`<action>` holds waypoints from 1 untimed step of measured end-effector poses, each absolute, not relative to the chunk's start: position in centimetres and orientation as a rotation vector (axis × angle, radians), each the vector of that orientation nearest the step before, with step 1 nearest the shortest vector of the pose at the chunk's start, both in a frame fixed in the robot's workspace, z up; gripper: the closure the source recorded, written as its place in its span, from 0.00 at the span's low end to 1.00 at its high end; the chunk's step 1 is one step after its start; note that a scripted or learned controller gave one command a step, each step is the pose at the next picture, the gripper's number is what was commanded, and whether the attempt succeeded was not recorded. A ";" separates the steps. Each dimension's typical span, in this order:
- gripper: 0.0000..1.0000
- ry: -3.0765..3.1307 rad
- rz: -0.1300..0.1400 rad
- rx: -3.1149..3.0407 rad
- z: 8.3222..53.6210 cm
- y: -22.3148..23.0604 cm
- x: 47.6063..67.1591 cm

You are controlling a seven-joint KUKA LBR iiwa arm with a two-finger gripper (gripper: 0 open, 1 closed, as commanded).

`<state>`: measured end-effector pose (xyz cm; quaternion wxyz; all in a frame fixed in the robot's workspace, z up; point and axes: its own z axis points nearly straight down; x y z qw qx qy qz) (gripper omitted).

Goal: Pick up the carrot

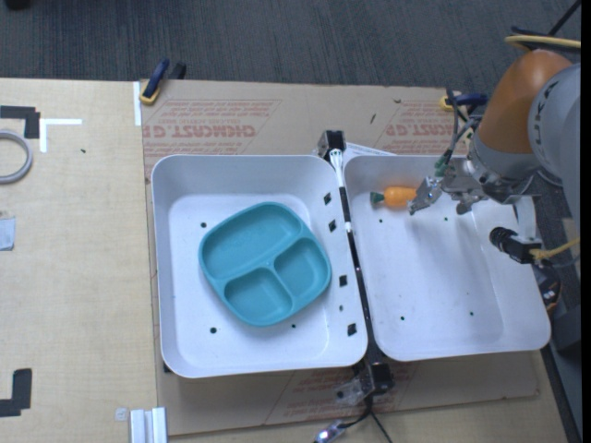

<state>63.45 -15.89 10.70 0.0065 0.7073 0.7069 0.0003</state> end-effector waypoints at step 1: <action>0.00 2.223 -0.001 2.217 20.7 -17.7 65.9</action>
